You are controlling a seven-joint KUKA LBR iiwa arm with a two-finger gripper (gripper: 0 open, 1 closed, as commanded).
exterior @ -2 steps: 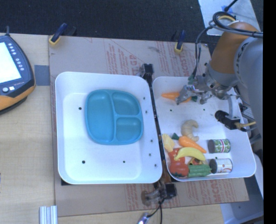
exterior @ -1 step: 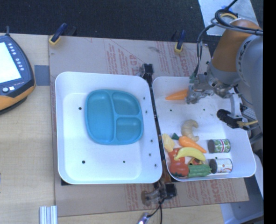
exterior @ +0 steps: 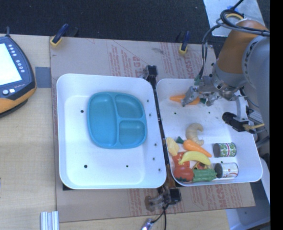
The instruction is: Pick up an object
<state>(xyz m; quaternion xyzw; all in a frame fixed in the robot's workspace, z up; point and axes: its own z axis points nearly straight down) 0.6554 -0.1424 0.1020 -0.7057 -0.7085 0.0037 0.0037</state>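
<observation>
Camera view puts my tool (exterior: 197, 96) low over the carrot (exterior: 178, 98); its state I cannot tell, nothing lifted yet.

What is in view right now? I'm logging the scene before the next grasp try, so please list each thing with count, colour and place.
Bins: two, white, side by side on the bench.
Divided plate: one, light blue, in the left bin.
Carrot by the gripper: one, orange, far end of the right bin.
Pale curved piece: one, cream, middle of the right bin.
Toy food pile: several pieces, orange, yellow, red and green, near left corner of the right bin.
Cans: two, lying on their sides, near right part of the right bin.
Clamps: two, blue and yellow, on the board's far edge.
Pendant: one, orange with a screen, left of the bins.
Gripper: one, grey, low over the carrot.
</observation>
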